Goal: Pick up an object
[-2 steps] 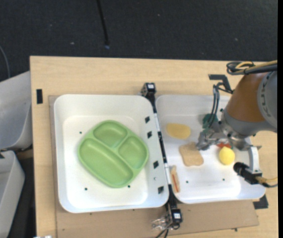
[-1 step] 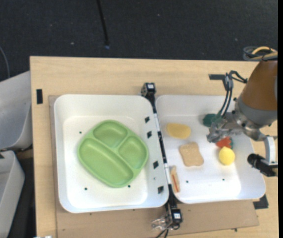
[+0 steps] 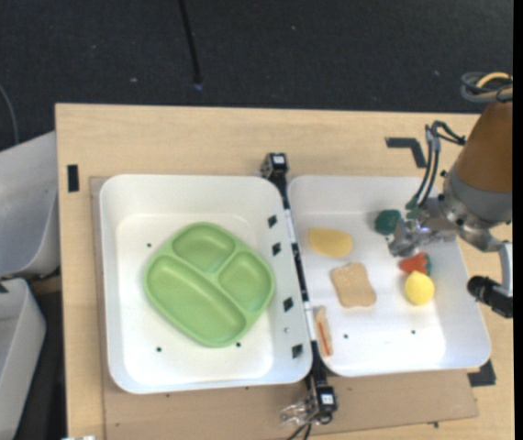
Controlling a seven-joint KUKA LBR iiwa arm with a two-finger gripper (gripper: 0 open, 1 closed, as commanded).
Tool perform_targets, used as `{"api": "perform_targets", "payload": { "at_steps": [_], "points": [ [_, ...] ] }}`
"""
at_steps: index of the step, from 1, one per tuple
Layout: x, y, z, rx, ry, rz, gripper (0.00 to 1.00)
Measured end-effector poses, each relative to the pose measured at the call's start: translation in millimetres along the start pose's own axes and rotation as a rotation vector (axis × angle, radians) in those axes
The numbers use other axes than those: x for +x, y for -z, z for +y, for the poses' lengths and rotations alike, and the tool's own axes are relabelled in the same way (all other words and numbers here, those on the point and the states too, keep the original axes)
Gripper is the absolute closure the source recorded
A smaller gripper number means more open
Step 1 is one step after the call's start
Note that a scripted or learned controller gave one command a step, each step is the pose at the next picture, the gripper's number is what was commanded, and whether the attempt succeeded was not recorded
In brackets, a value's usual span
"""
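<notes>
My end effector [image 3: 408,238] hovers at the right of the frame, just above the red object [image 3: 415,263]; I cannot tell its state. Next I should descend on it.

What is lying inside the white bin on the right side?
The right white bin holds a yellow oval piece, a tan bread-like slice, a yellow round fruit, a dark green item and a red item, partly covered by the gripper.
</notes>
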State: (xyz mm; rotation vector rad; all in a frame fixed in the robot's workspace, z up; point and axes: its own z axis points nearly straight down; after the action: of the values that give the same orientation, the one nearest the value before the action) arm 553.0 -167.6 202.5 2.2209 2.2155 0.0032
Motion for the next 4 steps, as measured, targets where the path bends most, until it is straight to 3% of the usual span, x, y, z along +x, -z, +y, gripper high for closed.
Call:
{"api": "perform_targets", "payload": {
  "at_steps": [3, 4],
  "points": [
    [146, 26, -7, 0.002, 0.01, 0.003, 1.0],
    [197, 29, 8, 0.003, 0.01, 0.003, 1.0]
  ]
}}
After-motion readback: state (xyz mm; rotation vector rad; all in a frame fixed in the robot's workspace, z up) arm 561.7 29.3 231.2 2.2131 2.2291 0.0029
